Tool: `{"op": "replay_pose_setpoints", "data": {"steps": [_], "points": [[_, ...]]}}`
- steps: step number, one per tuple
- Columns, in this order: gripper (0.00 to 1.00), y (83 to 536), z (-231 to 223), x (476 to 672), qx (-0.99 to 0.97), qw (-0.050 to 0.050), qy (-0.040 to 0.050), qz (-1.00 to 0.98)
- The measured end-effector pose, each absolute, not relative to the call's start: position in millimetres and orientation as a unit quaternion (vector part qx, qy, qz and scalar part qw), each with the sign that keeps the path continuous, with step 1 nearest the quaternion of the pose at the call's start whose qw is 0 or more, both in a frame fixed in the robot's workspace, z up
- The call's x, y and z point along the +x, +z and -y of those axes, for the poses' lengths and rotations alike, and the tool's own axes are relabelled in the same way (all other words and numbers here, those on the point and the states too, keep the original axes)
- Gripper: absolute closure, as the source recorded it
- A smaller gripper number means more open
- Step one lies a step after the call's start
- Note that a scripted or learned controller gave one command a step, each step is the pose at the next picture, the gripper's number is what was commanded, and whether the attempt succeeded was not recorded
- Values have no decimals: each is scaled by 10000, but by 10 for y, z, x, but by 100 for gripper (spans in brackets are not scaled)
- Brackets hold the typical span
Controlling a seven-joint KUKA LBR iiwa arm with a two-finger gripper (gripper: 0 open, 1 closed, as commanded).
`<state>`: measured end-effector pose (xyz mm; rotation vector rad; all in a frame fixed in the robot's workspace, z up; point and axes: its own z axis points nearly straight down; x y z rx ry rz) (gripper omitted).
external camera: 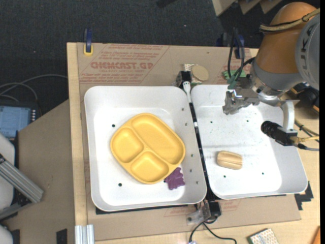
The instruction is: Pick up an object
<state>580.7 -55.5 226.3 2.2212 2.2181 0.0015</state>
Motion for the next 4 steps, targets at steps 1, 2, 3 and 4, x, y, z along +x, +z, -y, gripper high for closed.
{"op": "replay_pose_setpoints", "data": {"steps": [1, 2, 3, 4], "points": [[100, 2542, 639, 5674, 7075, 25, 13, -7067], [100, 1913, 382, 5982, 7063, -12, -6, -7079], [100, 2104, 496, 5902, 7075, 12, 7, -7067], [100, 2418, 641, 5715, 7075, 19, 10, -7067]]}}
